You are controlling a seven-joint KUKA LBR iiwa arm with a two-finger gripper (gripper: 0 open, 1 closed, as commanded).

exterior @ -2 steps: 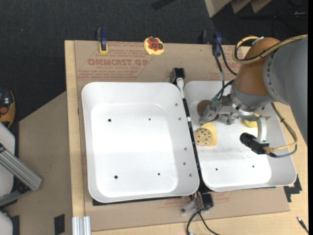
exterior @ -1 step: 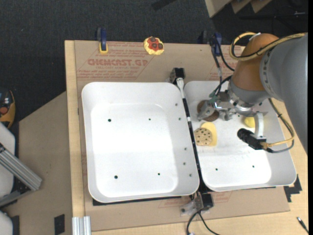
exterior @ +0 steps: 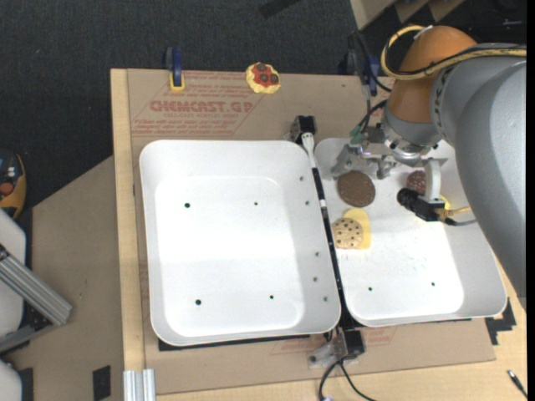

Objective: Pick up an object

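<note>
Smooth, matt white plastic bins (exterior: 234, 241) on a brown cardboard-like sheet (exterior: 209, 107); glossy orange band (exterior: 430, 57) above the wrist

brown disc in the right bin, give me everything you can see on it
The brown disc is round, flat, dark brown and matte, like a chocolate cookie. It lies flat on the floor of the right bin, near the back left corner, just under the tool. A yellow speckled piece lies just in front, apart from it.
</note>
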